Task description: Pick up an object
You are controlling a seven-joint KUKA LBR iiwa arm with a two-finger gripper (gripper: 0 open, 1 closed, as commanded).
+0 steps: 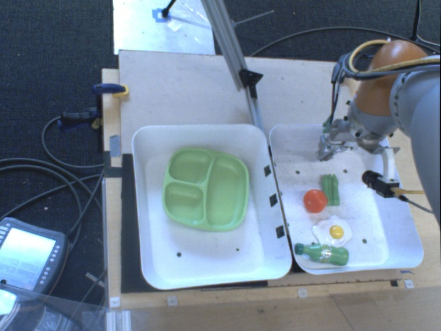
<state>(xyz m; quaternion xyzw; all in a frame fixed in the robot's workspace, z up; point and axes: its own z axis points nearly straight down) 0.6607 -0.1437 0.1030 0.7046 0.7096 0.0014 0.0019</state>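
In the right bin (386, 247) lie a red tomato (315, 200), a green bean pod (331, 188) right beside it, a fried egg (333, 232) and a green bottle (322, 253) on its side near the front edge. My gripper (329, 147) hangs over the far part of this bin, behind the bean pod and apart from it. Nothing shows in its grasp.
The left bin (158, 254) holds a green divided plate (207, 188). A slanted metal pole (231, 43) crosses the bench behind the bins. A black cable connector (377, 183) hangs off the arm over the right bin's right side.
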